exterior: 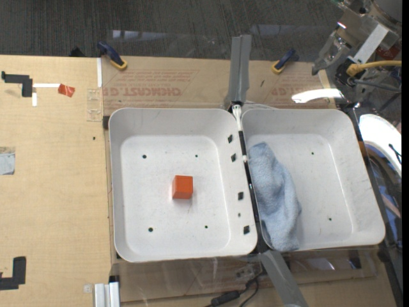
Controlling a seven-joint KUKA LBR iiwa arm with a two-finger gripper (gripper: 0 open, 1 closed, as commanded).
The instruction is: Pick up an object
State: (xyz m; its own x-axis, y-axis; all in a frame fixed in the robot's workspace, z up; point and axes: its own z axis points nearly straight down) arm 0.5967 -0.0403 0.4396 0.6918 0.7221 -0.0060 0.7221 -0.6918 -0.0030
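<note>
An orange-red cube (pixel 183 187) rests near the middle of the left white bin (pixel 128 171). A crumpled light-blue cloth (pixel 275 194) lies along the left side of the right white bin (pixel 345 171), running from its middle down to the near wall. My gripper (pixel 331 51) hangs at the top right, beyond the far right corner of the right bin and well away from both objects. Nothing shows in it.
A grey divider bar (pixel 239 69) runs between the bins at the back. Two blue-and-yellow clamps (pixel 112 55) (pixel 284 61) hold the cardboard behind the bins. Cables and the arm's base crowd the right edge (pixel 383 146). A wooden board (pixel 45 171) lies left of the bins.
</note>
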